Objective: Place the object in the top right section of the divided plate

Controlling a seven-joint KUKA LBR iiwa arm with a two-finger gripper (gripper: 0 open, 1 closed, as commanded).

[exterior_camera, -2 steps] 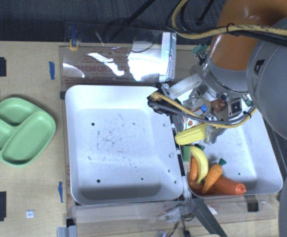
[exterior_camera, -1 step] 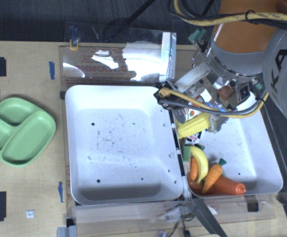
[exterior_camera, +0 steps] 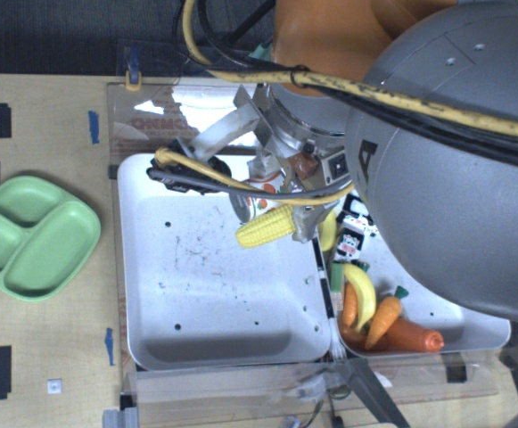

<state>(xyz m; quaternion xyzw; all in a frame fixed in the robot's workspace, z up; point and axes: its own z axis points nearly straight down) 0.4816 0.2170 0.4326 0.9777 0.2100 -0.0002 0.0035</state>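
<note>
Corn cob (exterior_camera: 267, 227) sits pinched between the fingers of the gripper (exterior_camera: 275, 214), above the left bin (exterior_camera: 214, 328) toward its two o'clock corner. Green divided plate (exterior_camera: 32, 236) lies at nine o'clock, well apart from the bins.

One camera sits high above the bench (exterior_camera: 53, 346) and looks down at a slant. It sees both white bins (exterior_camera: 214, 310) side by side. The big arm (exterior_camera: 446, 150) is very close, at the right.
</note>
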